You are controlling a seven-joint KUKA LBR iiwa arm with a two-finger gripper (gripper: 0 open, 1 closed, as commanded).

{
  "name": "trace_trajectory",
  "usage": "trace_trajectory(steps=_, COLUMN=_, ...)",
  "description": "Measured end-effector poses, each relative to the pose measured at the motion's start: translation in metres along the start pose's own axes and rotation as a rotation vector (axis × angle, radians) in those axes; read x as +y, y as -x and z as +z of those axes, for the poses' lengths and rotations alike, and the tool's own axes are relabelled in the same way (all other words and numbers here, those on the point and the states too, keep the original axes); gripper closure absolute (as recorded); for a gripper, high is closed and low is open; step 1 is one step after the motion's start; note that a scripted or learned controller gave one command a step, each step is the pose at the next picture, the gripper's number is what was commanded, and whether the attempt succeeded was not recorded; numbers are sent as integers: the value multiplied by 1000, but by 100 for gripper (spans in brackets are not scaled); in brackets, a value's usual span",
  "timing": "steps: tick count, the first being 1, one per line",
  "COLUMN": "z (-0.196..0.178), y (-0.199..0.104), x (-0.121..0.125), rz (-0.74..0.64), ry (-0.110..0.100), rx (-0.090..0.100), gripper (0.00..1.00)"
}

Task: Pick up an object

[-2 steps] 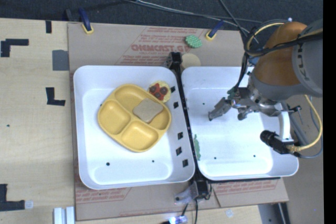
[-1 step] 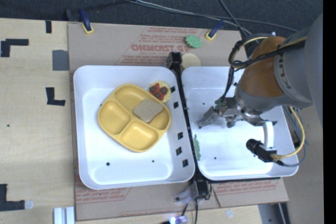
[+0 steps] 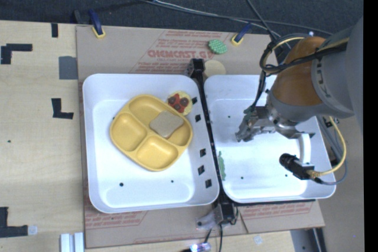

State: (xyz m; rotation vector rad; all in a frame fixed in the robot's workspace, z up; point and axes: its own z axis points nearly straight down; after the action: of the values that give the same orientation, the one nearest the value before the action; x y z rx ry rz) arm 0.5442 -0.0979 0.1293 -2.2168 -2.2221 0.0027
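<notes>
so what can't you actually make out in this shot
- Gripper: fingers dark and small in the camera view; open or shut unreadable.
- Right bin: floor under the arm hidden by the wrist.
- Red item by the yellow tray: too small to identify.
- Green sliver at the divider: too small to name.

Red printing on the brown cardboard sheet (image 3: 171,50), just behind the left white bin (image 3: 97,127): large letters appear to read "CHEMCAST", last part covered by the bin divider. Smaller red lines above and below it are too blurred to read. Fainter red print along the sheet's front edge, illegible.
</notes>
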Motion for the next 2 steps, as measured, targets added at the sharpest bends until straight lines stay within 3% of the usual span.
trace_trajectory(steps=2, z=-92, y=10, x=4, rz=1, ry=6, rx=-2, gripper=100)
